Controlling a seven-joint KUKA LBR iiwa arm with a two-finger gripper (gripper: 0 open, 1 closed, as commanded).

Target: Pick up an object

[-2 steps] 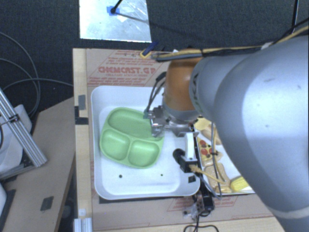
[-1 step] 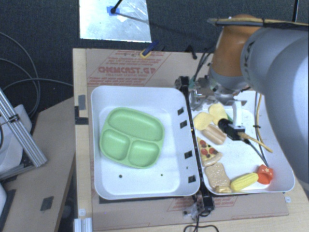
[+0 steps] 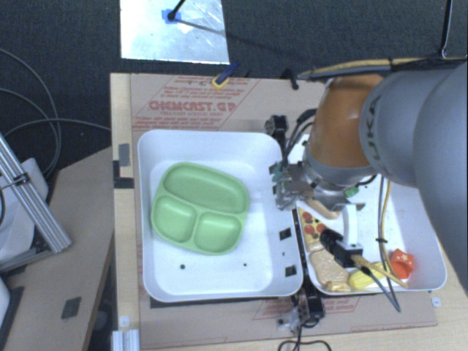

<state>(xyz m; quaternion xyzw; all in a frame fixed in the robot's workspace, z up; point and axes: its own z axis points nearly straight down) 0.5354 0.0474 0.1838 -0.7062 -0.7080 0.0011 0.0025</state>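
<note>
1. A miss is judged possible: the candidate items, a red piece (image 3: 401,262), a yellow piece (image 3: 363,278) and a tan slab (image 3: 327,268), are crowded together just beyond the gripper (image 3: 303,189) in the right bin (image 3: 437,269), so one could be nudged aside.
2. The bin wall beside the gripper could be struck.
3. The arm (image 3: 409,130) is bent steeply downward; whether the gripper is spread or pressed together cannot be told.
</note>
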